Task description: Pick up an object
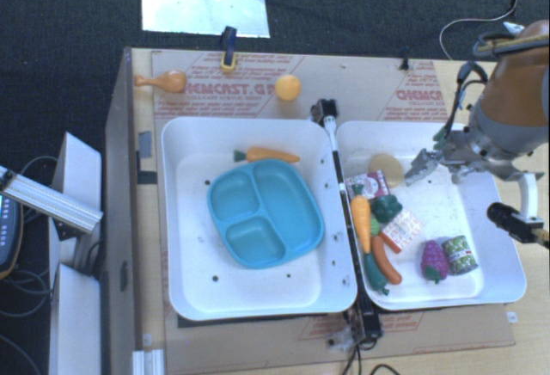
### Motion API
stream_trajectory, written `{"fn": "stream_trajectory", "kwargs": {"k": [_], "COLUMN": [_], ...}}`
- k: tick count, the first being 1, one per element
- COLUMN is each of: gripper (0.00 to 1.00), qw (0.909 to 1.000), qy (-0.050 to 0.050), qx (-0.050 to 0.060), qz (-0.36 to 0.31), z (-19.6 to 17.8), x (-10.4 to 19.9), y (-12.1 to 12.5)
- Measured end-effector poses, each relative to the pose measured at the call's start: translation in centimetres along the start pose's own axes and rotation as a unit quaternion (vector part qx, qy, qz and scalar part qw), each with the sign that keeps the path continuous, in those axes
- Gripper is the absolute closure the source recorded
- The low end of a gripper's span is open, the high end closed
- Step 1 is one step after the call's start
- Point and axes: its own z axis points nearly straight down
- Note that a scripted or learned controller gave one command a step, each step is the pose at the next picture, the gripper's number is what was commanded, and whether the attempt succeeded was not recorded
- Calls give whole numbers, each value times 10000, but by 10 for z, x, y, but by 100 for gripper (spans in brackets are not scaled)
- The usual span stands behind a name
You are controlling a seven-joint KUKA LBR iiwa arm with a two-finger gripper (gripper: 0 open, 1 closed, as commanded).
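Note:
My gripper (441, 170) hovers over the back of the right bin (498, 283), fingers spread open with nothing between them. Left of it lies a pale round piece (386, 165). Along the bin's left side are a pink-and-white packet (369, 185), an orange carrot (361, 223), a dark green broccoli (387, 208), a red-and-white packet (402, 230) and a red pepper (385, 259). Purple grapes (433, 261) and a green-labelled can (460, 254) sit toward the front, below the gripper.
The left bin (193, 279) holds a blue divided plate (262, 212) and another carrot (271, 156) behind it. An orange ball (288, 88) and a tan drumstick-shaped toy (163, 82) rest on the cardboard behind the bins. A black clamp (326, 112) stands at the bins' shared rim.

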Motion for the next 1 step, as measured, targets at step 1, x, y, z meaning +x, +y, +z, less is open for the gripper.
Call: {"fn": "stream_trajectory", "kwargs": {"k": [1], "gripper": [0], "qw": [10000], "qy": [-10], "qx": [-12], "qz": [13], "z": [102], "x": [32], "y": [-6]}}
